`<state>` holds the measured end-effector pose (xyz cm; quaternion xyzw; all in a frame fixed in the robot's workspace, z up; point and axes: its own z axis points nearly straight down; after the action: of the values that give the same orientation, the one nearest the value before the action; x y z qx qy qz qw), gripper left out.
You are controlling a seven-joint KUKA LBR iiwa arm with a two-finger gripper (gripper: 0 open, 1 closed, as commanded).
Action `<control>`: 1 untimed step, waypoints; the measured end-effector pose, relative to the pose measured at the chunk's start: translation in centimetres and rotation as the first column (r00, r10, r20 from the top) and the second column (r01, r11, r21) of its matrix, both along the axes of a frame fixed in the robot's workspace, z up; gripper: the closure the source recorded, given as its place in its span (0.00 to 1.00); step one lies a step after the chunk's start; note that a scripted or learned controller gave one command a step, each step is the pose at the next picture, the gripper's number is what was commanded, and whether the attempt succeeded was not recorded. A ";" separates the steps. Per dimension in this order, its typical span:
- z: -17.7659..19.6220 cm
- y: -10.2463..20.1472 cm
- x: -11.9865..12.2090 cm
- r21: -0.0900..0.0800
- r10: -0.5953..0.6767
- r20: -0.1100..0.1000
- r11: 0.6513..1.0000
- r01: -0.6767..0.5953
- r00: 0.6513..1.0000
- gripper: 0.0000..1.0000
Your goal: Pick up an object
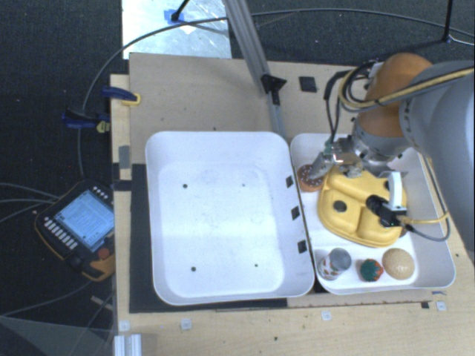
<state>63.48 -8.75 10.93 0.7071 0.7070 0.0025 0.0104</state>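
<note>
Right bin [434, 273]: hand [326, 162] over yellow object [356, 206].

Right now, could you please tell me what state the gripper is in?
Gripper: cannot be told; it sits low in the right bin, beside the yellow object.

Arm [438, 102] bends downward, gripper [349, 165] seemingly lowered, wrist hiding it.

Robotics lab: teach pendant [76, 230], clamped bench [200, 99], trailing cables [96, 95].
</note>
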 end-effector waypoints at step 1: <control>1.4 -0.1 0.2 -0.001 0.000 0.007 1.000 0.000 1.000 1.00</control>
<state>63.70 -8.83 12.32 0.7070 0.7071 0.0046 0.0135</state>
